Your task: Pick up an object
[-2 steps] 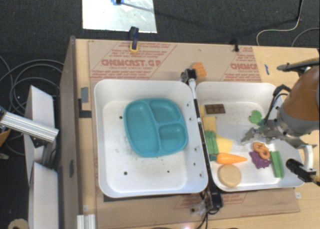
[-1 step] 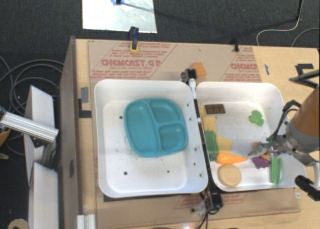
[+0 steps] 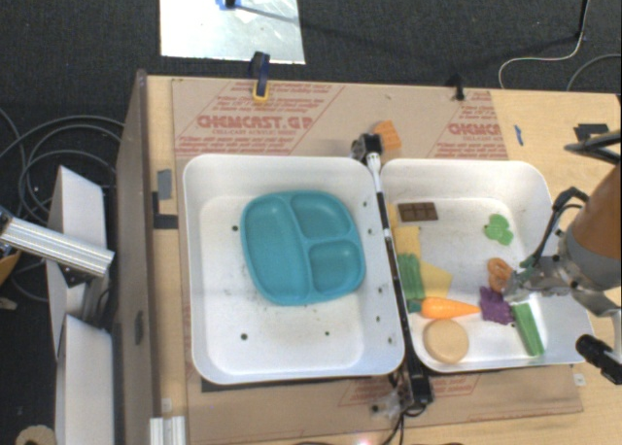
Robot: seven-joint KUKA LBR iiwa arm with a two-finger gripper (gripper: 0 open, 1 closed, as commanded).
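End effector: (image 3: pixel 530 283) low over the right bin's right side; whether it is wide, narrow or holding anything, cannot tell.
Purple piece: (image 3: pixel 496 307) just left of the end effector, close to touching; lumpy toy food, likely light hollow plastic, awkward to pinch.
Green stick: (image 3: pixel 529 328) just below the end effector; slim, stiff and probably light. Best hold, by my judgement: across its narrow width at mid-length.
Orange lump: (image 3: pixel 501 270) just left and slightly up; small, rounded, may roll.
Carrot: (image 3: pixel 450 308) further left; smooth, tapered, likely slippery; grip the thick end.
Tan disc: (image 3: pixel 446 341) lower left; flat and wide, hard to span.
Green leaf: (image 3: pixel 499 229) up and left; thin.
Yellow and green blocks: (image 3: pixel 412 265) far left by the bin divider, crowded together.
Brown bar: (image 3: pixel 418 211) upper left; flat.
Right bin: (image 3: pixel 466 173) white, shallow.
Blue tray: (image 3: pixel 302 246) well left, in the left bin (image 3: pixel 209 268).
Writing: "CHEMCAST GP" in red on the table (image 3: pixel 255 122) sheet, repeated at upper right, partly readable.
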